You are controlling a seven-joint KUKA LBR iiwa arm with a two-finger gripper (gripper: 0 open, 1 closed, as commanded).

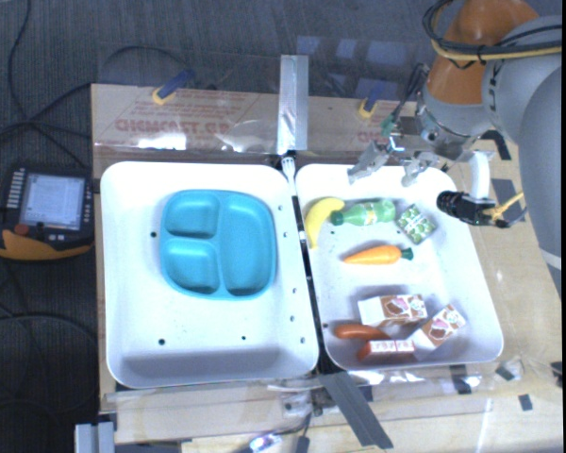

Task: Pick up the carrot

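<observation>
Orange carrot (376,254) lies untouched, we note, well below the gripper (390,165), whose fingers (368,168) are spread, holding nothing.

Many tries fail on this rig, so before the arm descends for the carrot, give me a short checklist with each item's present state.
1. Carrot in plain sight in the right bin: ok.
2. Carrot lying apart from the green bottle above it: ok.
3. Gripper over the carrot: not ok; it hangs at the bin's far rim.
4. Jaws open: ok; the fingers stand apart with nothing between them.
5. Room beside the carrot for the fingers: ok; white floor shows on both long sides.
</observation>
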